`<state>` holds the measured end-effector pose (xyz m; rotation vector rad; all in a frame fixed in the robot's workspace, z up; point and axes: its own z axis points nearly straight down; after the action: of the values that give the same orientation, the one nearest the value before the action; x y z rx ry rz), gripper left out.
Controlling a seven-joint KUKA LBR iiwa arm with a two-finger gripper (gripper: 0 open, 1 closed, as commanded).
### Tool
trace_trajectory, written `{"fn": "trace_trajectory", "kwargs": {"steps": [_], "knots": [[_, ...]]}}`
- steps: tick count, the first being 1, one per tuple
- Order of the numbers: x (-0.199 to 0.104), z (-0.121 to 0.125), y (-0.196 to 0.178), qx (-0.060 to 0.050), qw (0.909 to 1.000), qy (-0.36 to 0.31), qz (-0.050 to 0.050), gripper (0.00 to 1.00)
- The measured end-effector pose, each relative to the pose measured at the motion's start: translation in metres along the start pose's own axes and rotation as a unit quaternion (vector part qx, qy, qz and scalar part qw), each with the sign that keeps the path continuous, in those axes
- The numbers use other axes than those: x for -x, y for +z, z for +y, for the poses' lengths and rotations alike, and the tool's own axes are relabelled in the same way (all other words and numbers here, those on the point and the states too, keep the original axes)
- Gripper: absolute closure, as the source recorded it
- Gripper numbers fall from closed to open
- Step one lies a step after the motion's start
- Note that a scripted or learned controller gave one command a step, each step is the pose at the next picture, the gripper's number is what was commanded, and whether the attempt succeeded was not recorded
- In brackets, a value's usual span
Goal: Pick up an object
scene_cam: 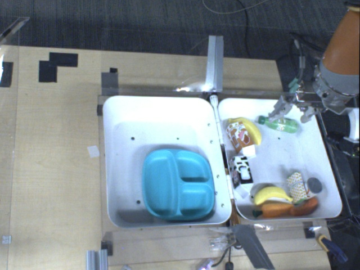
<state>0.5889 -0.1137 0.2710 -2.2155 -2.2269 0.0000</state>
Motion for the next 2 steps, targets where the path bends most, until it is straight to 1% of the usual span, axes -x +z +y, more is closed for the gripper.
{"fn": "trace_trajectory", "kwargs": {"steps": [1,2], "knots": [[-0.02,0.002,0.158,0.001,0.9979,-0.064,0.0,0.0],[0.049,0.061,0.124,0.002,0.9995,-0.03,-0.001,0.0]]}}
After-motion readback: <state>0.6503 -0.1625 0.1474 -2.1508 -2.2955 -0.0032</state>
